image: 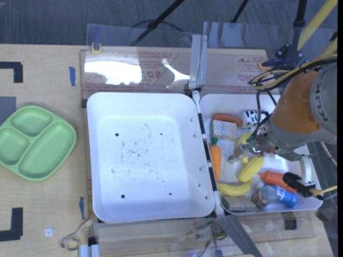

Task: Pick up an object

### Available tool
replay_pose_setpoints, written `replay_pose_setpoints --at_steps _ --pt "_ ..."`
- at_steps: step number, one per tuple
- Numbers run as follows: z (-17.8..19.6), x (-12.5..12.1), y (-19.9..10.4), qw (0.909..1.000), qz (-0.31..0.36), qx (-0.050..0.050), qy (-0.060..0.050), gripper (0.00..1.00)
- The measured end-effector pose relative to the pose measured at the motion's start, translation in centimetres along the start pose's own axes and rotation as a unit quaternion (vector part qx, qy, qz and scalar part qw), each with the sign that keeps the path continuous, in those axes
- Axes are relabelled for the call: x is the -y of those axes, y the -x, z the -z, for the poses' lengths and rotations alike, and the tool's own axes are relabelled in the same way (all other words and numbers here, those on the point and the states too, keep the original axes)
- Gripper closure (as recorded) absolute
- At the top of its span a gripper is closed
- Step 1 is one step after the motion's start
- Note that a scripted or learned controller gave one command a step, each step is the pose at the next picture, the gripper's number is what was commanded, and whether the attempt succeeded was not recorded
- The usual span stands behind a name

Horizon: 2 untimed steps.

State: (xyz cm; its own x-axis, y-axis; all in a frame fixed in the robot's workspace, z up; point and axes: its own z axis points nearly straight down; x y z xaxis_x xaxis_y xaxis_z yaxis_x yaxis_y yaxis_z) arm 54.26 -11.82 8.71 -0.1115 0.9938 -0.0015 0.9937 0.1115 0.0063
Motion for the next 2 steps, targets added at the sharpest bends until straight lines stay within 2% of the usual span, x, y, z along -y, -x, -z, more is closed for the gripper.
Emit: replay_pose_setpoints --at_steps 1,2 --pt "2.7 -1.3 -0.4 0.9986 0.053 -0.001 -0.002 0.0" --pt "0.0 -0.9 -0.5 0.9996 0.029 -0.001 -0.001 0.0"
